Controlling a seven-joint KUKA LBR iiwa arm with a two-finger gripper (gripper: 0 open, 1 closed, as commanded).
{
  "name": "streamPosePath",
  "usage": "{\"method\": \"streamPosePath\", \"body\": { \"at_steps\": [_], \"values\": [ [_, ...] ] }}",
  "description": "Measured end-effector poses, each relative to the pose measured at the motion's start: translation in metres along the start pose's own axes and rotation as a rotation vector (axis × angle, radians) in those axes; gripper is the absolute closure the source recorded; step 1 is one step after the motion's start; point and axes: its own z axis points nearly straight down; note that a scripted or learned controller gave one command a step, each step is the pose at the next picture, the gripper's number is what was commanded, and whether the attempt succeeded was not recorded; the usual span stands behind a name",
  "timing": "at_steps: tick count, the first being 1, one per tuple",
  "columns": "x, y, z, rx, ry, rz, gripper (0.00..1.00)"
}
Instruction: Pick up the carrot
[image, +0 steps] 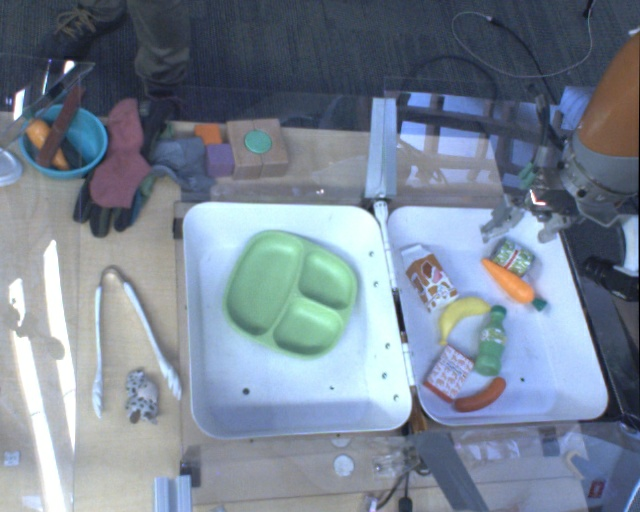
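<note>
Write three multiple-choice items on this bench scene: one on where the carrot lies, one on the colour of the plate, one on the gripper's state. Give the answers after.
1. Where is the carrot?
A. in the right bin, next to the small green pack
B. on the divided plate
C. on the bench beside the tongs

2. What colour is the divided plate in the left bin?
A. blue
B. green
C. orange

3. How does the gripper stand?
A. shut on the carrot
B. shut on the banana
C. open above the right bin, holding nothing

Answers: 1 A, the carrot lies in the right bin just below the green pack. 2 B, the plate is light green. 3 C, its fingers are spread with nothing between them, and the carrot lies apart from them on the bin floor.
</note>
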Motion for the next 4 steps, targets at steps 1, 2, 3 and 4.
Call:
{"method": "streamPosePath", "body": {
  "at_steps": [1,2,3,4],
  "values": [
    [-0.047,-0.004,0.099,0.001,0.0,0.061,0.0],
    [-0.072,-0.011,0.179,-0.005,-0.001,0.072,0.0],
    [-0.071,-0.007,0.166,-0.014,-0.002,0.069,1.0],
    [-0.032,0.014,0.033,-0.006,-0.002,0.112,1.0]
  ]
}}
